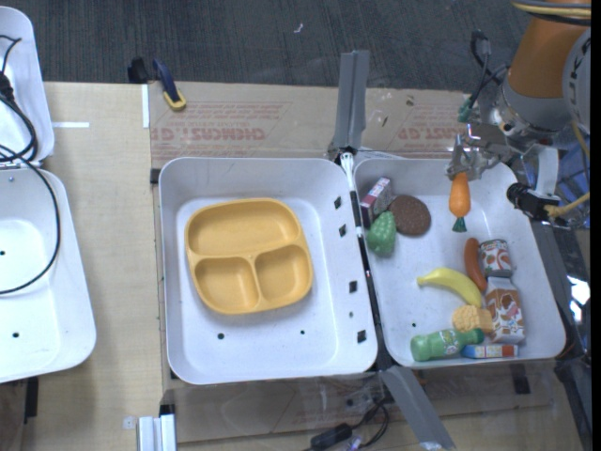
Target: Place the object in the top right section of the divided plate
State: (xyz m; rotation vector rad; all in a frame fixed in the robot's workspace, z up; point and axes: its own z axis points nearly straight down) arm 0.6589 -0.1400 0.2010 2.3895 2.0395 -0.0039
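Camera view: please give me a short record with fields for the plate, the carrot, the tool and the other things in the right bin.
plate: yellow divided plate, in left bin, nothing in its sections
carrot: orange carrot, hanging upright at the tool, over right bin
tool state: seems shut on carrot
other things: banana, brown cookie, green bottle

plate (248, 255) – in left bin (178, 336) | banana (450, 284), cookie (410, 214), cans (495, 256) – in right bin (540, 252) | carrot (458, 196) – under tool (467, 161)
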